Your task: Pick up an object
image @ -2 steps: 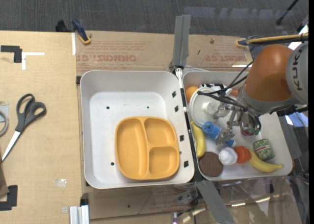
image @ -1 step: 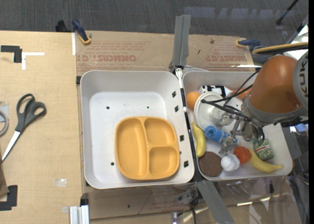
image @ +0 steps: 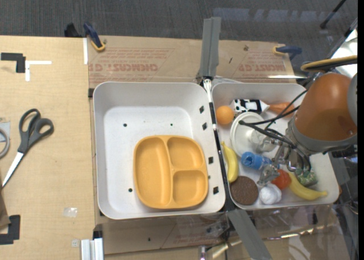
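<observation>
The arm (image: 324, 111) hangs over the right bin (image: 333, 165), and its tool (image: 277, 169) is down among the toys; the metal parts blur together there, so whether it is released or clenched cannot be told.

Left of the tool, in the other bin (image: 108, 139), lies a yellow tray (image: 170, 172), stiff and broad, a poor fit for a narrow grip, and well apart.

Nearer, just left and above, a clear cup (image: 245, 133) lies on its side: light, thin-walled, probably slippery. A long banana (image: 230, 162) lies further left, a second banana (image: 307, 189) just right and below; both look like light plastic, best pinched across the middle.

The brown disc (image: 245, 190), down-left, is flat and hard to get under.

Closest are the blue piece (image: 251, 160), the red piece (image: 281, 180) and the white ball (image: 269, 194). The red one, touching or nearly touching the tool, seems the likely target: small, light, probably rigid, taken across its width. The crowding risks a nudge.
</observation>
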Robot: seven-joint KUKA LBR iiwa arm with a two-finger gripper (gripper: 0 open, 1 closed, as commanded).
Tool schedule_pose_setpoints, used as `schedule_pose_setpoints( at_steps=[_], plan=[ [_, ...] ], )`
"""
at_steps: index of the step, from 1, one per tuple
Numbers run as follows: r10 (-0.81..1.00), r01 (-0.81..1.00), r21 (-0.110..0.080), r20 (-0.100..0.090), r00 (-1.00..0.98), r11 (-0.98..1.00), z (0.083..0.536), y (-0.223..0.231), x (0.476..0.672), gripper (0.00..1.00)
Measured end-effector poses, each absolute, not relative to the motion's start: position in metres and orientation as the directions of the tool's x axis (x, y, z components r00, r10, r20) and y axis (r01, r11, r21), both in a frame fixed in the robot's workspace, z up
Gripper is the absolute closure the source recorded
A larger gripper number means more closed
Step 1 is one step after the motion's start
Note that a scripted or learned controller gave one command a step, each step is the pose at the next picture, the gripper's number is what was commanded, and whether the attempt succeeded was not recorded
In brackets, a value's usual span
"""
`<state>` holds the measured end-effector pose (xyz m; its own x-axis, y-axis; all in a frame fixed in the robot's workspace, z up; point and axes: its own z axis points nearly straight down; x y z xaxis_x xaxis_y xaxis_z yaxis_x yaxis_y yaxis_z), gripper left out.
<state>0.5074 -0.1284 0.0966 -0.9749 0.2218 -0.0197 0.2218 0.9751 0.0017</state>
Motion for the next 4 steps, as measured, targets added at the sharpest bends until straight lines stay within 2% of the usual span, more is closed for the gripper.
schedule_pose_setpoints(
  at_steps=[1,2,3,4],
  plan=[
    [0.111,0.111,-0.004,-0.031,-0.993,0.994,0.100,-0.204,0.501,0.00],
    [0.108,0.108,-0.003,-0.022,-0.994,0.994,0.107,-0.203,0.500,1.00],
    [0.365,0.365,0.000,-0.005,-0.931,0.931,0.226,-0.220,0.480,1.00],
    [0.332,0.332,0.000,-0.004,-0.943,0.943,0.093,-0.170,0.479,1.00]
  ],
)
